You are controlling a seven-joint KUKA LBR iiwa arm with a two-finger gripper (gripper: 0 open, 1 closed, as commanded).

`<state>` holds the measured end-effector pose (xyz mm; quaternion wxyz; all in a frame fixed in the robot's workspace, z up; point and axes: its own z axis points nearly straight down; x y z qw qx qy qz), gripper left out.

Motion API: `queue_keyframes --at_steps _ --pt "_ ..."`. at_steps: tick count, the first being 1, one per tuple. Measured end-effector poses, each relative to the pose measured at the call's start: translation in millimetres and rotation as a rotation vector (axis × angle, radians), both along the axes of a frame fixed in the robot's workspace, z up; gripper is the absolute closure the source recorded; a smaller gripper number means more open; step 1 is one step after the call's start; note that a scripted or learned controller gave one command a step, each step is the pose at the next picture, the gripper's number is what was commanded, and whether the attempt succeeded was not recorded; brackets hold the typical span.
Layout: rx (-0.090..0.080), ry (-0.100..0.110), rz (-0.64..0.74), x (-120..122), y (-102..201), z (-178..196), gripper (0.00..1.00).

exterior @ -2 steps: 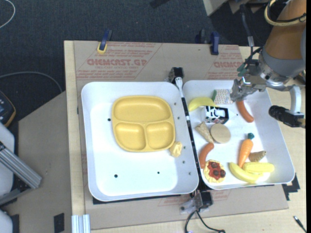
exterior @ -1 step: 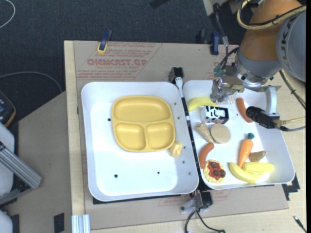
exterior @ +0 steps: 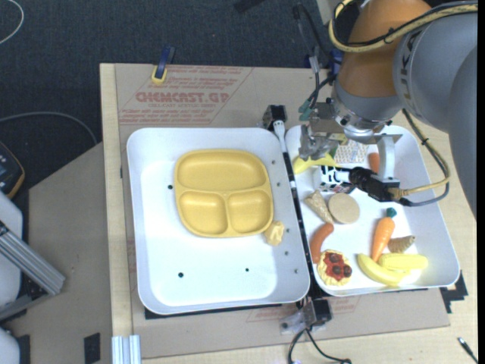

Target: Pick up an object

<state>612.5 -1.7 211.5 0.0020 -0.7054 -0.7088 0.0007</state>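
Objects for picking are gathered almost wholly in the right bin [exterior: 447, 243], while the left bin [exterior: 144, 226] carries a yellow divided tray [exterior: 223, 190] and one small pale-yellow piece [exterior: 274, 234] lying just off the tray's lower right corner, against the bin wall.

From the divider rightward, the right bin's contents can be counted as follows: one yellow item [exterior: 312, 163] at the top left, partly under the gripper; one black-and-white patterned piece [exterior: 332, 176]; one beige wedge [exterior: 317, 204]; one tan round disc [exterior: 343, 208]; one orange-red sausage [exterior: 321, 242]; one pizza slice with red dots [exterior: 336, 267]; two bananas [exterior: 391, 267] lying together; one carrot [exterior: 383, 233] with a green top; one small brown piece [exterior: 402, 243] beside it. A checked item and an orange one are partly hidden beneath the wrist and cannot be identified.

The gripper [exterior: 314, 137] is seen low over the bin's upper left corner, by the yellow item; whether its fingers are parted or closed cannot be told, and nothing can be seen held between them.

Risks are judged as follows. The dividing wall could be struck, since the target corner is tight. Neighbouring pieces, which are touching, could be nudged or pinched together. A curved or flat item could slip out on lifting.
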Motion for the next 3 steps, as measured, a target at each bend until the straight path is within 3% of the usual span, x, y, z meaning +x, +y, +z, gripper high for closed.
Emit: queue_keyframes --at_steps 1,2,3 --pt "-0.001 -0.008 0.001 17.4 50.0 2.3 1.0" --pt "-0.001 -0.008 -0.002 8.0 74.2 21.7 1.0" --pt "-0.002 -0.007 -0.005 13.3 63.9 22.0 1.0"
